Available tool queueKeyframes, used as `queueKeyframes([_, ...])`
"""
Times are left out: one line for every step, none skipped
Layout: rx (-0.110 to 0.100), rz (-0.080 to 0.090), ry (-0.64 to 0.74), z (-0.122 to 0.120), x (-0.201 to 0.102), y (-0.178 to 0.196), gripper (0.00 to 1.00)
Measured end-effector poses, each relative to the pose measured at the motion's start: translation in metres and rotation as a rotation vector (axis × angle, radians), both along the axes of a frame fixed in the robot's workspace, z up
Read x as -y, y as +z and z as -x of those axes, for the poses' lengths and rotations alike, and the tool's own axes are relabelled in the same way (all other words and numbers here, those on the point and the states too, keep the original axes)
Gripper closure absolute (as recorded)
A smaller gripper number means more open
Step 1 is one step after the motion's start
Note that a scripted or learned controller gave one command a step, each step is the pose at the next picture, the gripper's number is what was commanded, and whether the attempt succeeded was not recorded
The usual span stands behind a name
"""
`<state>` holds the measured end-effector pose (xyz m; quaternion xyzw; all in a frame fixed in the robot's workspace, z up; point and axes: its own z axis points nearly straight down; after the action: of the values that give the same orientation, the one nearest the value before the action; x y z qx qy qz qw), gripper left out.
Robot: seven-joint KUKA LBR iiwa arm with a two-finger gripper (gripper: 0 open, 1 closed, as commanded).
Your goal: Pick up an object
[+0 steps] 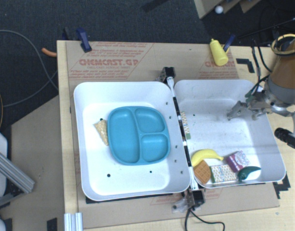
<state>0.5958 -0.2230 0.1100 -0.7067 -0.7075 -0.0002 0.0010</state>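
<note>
Objects available for picking lie clustered in the lower corner of the right bin (219, 97), toward the lower right of the frame. The cluster consists of a curved yellow banana (206, 155) with a smooth skin, a round tan cracker-like piece (202, 173) with a finely textured face, a rectangular speckled block (223, 173), a small purple wrapped item (237, 160), and a rounded dark green and white item (249, 173). The banana touches the tan piece; the block lies between the tan piece and the green item.

Both bins are shallow white trays with rounded corners and a matte, slightly scuffed floor. The left bin (89, 109) holds a turquoise compartment plate (138, 134) of smooth plastic, with rounded corners and three recessed sections. A tan, rough-textured wedge (102, 129) lies against the plate's left edge.

The gripper (244, 110) is grey metal and sits over the upper right part of the right bin, well apart from the cluster. Its fingers point left; whether they are open or closed cannot be told. Nothing is visible between them.

The bins rest on a brown cardboard sheet (137, 61) printed with red lettering. A yellow clamp handle (218, 52) sits at the upper edge of the sheet, and a blue clamp (83, 39) at its upper left corner. Dark carpet surrounds the bench.
</note>
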Motion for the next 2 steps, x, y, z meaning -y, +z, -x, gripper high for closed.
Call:
queueKeyframes([-0.005,-0.007,0.001,0.099,-0.003,-0.026,0.0])
queueKeyframes([0.001,-0.001,-0.001,0.098,-0.001,-0.016,1.0])
